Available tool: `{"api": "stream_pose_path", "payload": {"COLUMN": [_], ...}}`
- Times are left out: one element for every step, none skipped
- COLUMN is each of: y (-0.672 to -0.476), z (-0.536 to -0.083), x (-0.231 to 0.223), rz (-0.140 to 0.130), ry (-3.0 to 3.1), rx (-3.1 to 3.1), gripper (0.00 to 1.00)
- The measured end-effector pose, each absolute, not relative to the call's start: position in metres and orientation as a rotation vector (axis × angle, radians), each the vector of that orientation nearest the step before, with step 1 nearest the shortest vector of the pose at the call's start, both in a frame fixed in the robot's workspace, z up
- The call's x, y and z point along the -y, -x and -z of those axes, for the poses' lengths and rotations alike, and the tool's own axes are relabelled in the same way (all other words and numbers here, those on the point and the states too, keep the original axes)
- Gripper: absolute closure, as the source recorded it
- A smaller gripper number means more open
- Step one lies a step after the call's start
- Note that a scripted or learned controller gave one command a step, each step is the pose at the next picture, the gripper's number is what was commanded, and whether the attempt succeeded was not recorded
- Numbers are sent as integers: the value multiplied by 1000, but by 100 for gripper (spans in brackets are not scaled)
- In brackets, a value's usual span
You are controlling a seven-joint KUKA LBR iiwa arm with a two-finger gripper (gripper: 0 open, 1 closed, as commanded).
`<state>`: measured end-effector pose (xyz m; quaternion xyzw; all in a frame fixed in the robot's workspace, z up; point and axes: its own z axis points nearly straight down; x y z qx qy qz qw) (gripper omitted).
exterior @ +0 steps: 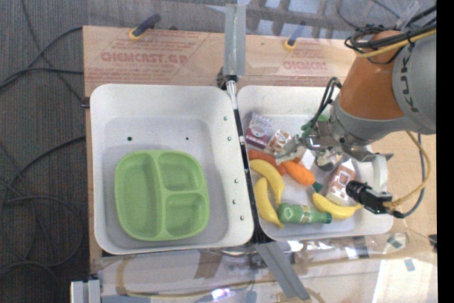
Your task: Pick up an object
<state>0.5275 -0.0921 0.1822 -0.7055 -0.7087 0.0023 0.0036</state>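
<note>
Claw [312, 147] hangs over the carrot [299, 172] (right bin [250, 104]).

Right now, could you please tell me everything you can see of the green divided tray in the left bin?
The light green, plastic-looking divided tray lies flat, open side up, on the floor of the shallow white left bin, towards its front. It has rounded corners, a raised rim and three compartments: one long section along its left side and two smaller ones on its right. It sits slightly turned relative to the bin's walls. Nothing rests in it, and it touches just the bin floor.

Matt, seemingly plastic green tray [162, 195]
</note>
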Motion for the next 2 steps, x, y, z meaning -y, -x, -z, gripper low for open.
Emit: {"api": "stream_pose_path", "payload": {"y": [-572, -530], "z": [-88, -89], "x": [140, 140], "rz": [10, 12], "ry": [2181, 2110], "rx": [2271, 2345], "gripper": [0, 0]}}
